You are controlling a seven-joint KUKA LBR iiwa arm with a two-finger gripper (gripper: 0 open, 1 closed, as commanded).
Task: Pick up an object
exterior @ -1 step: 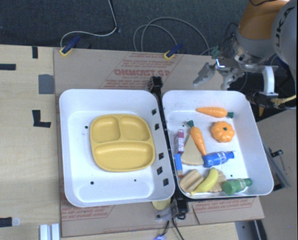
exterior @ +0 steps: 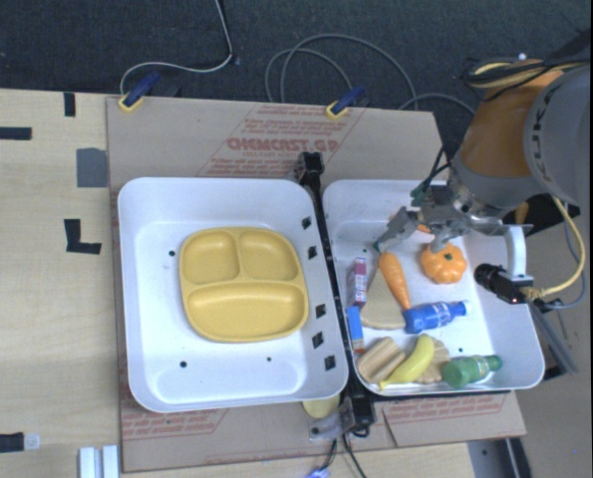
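Brown cardboard sheet (exterior: 266,137) over pale desk (exterior: 37,287); two white bins. Orange plastic carrot (exterior: 395,280) in right bin (exterior: 510,342), long axis diagonal, tip lower-right. Pincer (exterior: 423,224) above, spread, grasping nothing.

The carrot (exterior: 395,279) lies in the right bin (exterior: 510,339), as do all its neighbours. Right of the carrot sits the pumpkin (exterior: 444,264); left of it, the tube (exterior: 359,281). Just before it lies the bottle (exterior: 434,316), with the banana (exterior: 413,359) further forward. The gripper (exterior: 423,222) hangs behind the carrot. The tray (exterior: 243,283) lies in the left bin (exterior: 151,267), well left of the carrot.
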